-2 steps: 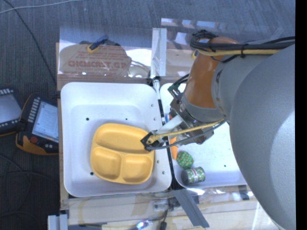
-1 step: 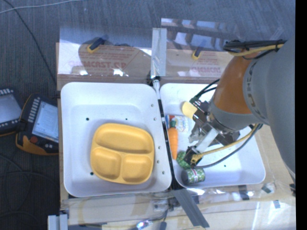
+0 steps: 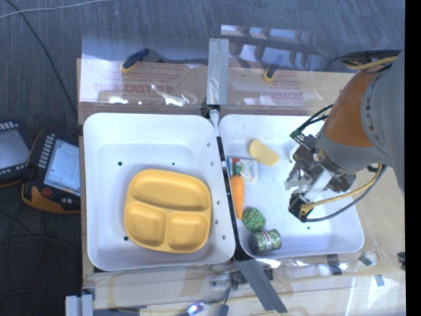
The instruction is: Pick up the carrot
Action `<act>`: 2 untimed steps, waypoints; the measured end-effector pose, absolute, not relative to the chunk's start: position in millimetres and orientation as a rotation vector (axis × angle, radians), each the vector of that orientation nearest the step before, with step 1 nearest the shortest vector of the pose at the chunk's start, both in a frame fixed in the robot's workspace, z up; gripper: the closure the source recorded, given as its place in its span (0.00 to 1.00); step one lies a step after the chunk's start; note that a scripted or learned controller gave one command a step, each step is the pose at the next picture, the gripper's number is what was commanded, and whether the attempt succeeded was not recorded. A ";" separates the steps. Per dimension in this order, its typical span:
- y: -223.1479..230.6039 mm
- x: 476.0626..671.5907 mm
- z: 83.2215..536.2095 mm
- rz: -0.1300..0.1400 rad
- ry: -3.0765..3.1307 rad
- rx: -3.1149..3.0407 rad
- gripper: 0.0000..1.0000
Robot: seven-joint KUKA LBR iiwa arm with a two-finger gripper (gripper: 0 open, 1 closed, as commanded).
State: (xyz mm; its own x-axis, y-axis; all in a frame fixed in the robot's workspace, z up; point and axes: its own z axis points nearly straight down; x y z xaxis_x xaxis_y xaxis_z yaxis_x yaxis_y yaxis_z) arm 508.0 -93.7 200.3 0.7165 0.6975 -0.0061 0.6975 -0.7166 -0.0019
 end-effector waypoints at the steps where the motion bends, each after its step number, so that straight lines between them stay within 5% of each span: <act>1: -40.6 524.2 181.8 -0.013 0.670 3.070 1.00; 2: 20.1 575.6 182.0 -0.011 1.053 2.959 1.00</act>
